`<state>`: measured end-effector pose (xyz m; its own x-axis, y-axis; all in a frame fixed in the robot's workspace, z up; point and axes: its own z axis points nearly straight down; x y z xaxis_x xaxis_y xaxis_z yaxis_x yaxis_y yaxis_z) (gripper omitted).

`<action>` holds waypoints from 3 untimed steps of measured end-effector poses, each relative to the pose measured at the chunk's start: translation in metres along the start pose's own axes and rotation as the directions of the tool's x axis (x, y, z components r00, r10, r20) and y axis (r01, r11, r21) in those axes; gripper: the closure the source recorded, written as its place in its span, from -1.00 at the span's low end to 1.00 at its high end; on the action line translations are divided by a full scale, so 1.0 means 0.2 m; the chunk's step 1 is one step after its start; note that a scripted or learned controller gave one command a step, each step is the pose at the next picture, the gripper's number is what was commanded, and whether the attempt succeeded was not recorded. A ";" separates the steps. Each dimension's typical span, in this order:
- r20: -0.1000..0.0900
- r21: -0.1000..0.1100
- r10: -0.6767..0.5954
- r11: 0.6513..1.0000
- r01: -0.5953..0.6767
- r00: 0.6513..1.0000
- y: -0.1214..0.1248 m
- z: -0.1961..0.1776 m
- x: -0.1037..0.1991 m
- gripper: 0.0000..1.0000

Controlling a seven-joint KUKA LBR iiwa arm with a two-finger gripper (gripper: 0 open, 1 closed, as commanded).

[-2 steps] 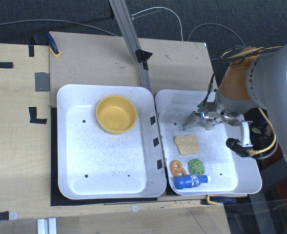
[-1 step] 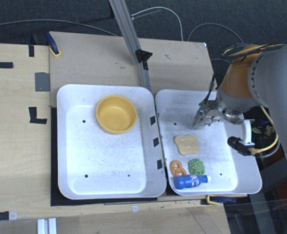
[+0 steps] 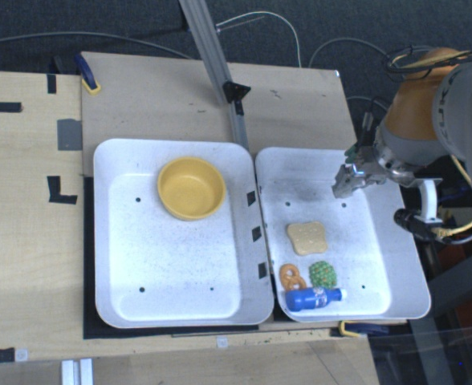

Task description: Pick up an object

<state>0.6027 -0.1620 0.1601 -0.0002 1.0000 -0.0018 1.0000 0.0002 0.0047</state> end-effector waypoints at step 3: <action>-0.003 0.006 -0.006 1.000 0.006 1.000 0.00 -0.48 0.39 1.00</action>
